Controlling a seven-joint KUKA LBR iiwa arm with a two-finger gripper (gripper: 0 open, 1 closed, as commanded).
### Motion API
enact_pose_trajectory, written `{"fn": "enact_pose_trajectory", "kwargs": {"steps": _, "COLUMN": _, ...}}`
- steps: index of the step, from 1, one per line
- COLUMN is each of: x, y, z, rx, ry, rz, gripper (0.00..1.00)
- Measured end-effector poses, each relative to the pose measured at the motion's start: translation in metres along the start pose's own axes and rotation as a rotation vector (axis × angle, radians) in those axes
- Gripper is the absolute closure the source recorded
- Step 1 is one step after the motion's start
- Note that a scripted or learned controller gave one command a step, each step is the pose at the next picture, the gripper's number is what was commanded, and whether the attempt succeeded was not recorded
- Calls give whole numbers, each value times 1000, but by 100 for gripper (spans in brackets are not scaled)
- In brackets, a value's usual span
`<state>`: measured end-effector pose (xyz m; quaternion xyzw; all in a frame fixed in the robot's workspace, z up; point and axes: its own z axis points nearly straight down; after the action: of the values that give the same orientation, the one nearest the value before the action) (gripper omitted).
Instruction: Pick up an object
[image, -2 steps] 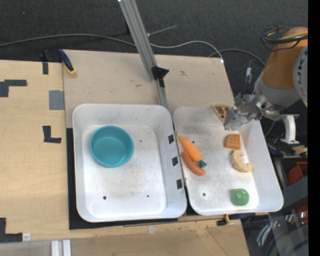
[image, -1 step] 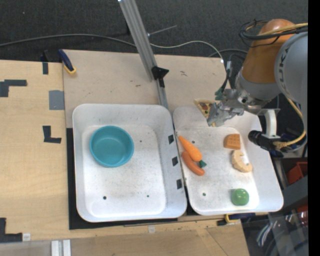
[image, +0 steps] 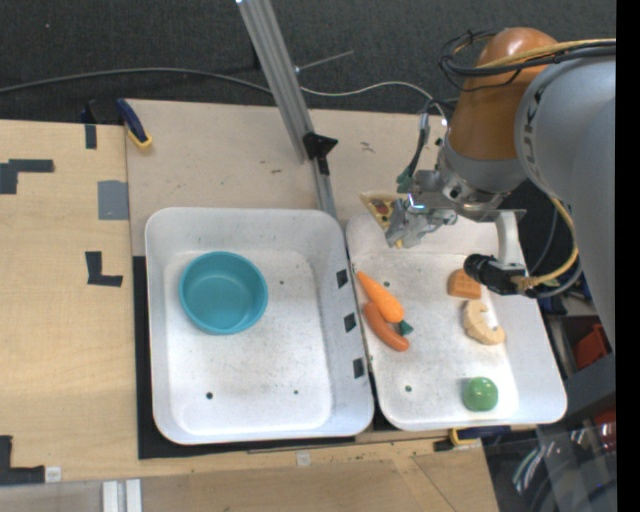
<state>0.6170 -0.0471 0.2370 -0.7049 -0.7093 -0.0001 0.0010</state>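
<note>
My gripper (image: 403, 232) hangs over the far left corner of the right bin (image: 520, 395), its fingers pointing down near the bin's back rim. Nothing shows between them. In that bin lie two orange carrots (image: 384, 309) near the left wall, an orange wedge (image: 464, 285) partly under the wrist, a pale bread-like piece (image: 483, 323) and a green ball (image: 480, 393) near the front. A teal bowl (image: 223, 291) sits in the left bin (image: 250, 400). The carrots are a little in front of the gripper.
A grey metal post (image: 290, 95) slants down to the divide between the two bins. A flat patterned piece (image: 379, 207) lies just behind the right bin's rim by the gripper. Wooden bench surface stretches to the left.
</note>
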Motion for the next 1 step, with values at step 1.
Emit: {"fn": "enact_pose_trajectory", "kwargs": {"steps": 1, "x": 54, "y": -4, "z": 4, "rx": 1, "ry": 0, "rz": 0, "gripper": 100}}
